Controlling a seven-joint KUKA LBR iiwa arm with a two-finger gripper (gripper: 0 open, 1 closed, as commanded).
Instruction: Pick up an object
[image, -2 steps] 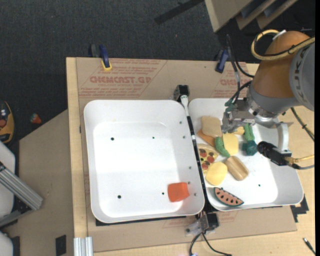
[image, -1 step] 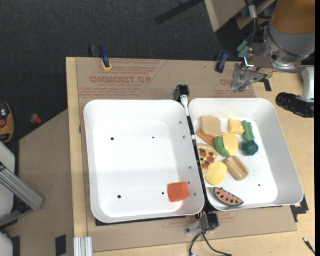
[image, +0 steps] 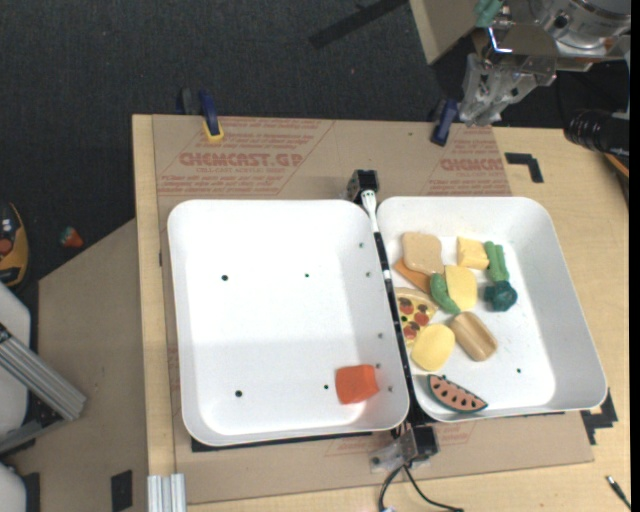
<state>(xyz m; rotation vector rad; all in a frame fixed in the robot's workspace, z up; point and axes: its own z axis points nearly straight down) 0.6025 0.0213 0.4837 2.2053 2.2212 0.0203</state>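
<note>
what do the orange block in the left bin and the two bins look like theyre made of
Orange block: looks like matte foam or soft plastic, judging by its rounded edges and lack of glare, though I can't be sure. Left bin and right bin: probably thin moulded white plastic, smooth with a slight sheen and rounded corners.

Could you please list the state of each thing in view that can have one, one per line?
gripper: raised above the bench behind the right bin, holding nothing visible.
left bin: holds one orange block near its front right corner.
right bin: holds a cluster of toy food.
watermelon slice: lying flat at the right bin's front edge.
broccoli: lying beside the yellow pieces.
</note>
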